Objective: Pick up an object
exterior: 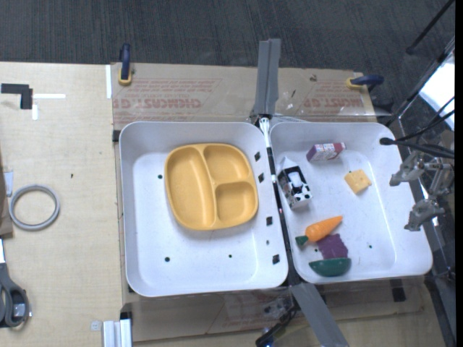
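The right bin (pixel 376 230) holds several small objects. A pink-purple box (pixel 325 151) lies near its back wall, with a yellow cheese-like block (pixel 357 181) to its front right. Against the bin's left wall lies a black and white toy (pixel 294 187). Toward the front sit an orange carrot (pixel 322 228), a purple piece (pixel 333 246) touching it, and a dark green piece (pixel 330 267) at the front edge. In the left bin (pixel 145 251) a yellow divided plate (pixel 210 186) lies flat near the middle.
A grey tape roll (pixel 32 207) and scissors (pixel 11 306) lie on the wooden bench at the left. Clamps (pixel 125 65) hold cardboard behind the bins. A grey post (pixel 268 74) rises between the bins. Metal brackets and cables (pixel 422 188) stand beside the right bin's right rim.
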Available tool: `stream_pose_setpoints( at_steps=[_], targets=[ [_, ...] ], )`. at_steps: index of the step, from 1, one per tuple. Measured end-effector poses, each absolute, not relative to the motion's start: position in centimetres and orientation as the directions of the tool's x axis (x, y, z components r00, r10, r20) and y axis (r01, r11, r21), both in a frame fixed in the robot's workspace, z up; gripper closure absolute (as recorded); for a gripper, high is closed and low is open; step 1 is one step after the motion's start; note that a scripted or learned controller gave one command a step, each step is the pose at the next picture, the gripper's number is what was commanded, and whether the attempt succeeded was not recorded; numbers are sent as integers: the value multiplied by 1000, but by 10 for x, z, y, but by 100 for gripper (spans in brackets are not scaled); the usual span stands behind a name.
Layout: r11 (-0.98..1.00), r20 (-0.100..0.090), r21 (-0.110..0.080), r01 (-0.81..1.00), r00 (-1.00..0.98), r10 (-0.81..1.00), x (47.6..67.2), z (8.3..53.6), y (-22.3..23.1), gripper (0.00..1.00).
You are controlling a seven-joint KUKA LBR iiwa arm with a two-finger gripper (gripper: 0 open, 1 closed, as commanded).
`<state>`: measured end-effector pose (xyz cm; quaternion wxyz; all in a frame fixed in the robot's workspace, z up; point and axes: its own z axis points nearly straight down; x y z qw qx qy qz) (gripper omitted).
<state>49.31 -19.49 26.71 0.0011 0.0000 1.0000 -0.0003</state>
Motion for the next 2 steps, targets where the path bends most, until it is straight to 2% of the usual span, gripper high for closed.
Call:
stream_pose_setpoints(
  at_steps=[1,2],
  targets=[
    [996,-3,-1,86,-996,86,576,216,-210,0],
    [996,-4,-1,87,-996,87,576,216,-210,0]
  ],
)
